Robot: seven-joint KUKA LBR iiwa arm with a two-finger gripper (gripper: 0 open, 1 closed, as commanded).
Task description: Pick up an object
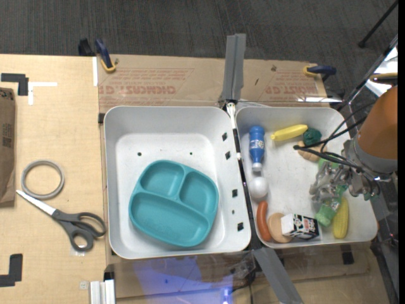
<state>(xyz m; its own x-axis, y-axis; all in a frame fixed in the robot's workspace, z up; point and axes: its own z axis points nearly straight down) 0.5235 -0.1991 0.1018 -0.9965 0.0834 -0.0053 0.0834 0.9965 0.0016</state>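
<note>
Overhead, two white bins sit side by side. Left bin (120,138) holds a teal divided plate (174,202), toward its near side. Right bin (281,114) holds a blue bottle (255,145) by its left wall, a white ball (258,186) just nearer, a yellow banana (288,132) and dark green piece (311,136) at the far side, and a sausage (262,221), bun (276,226), black-and-white carton (302,225) and corn cob (340,217) along the near wall. Gripper (329,185) is low at the bin's right side, just above a light green item (325,215) beside the corn; its opening and any hold: cannot tell.
</note>
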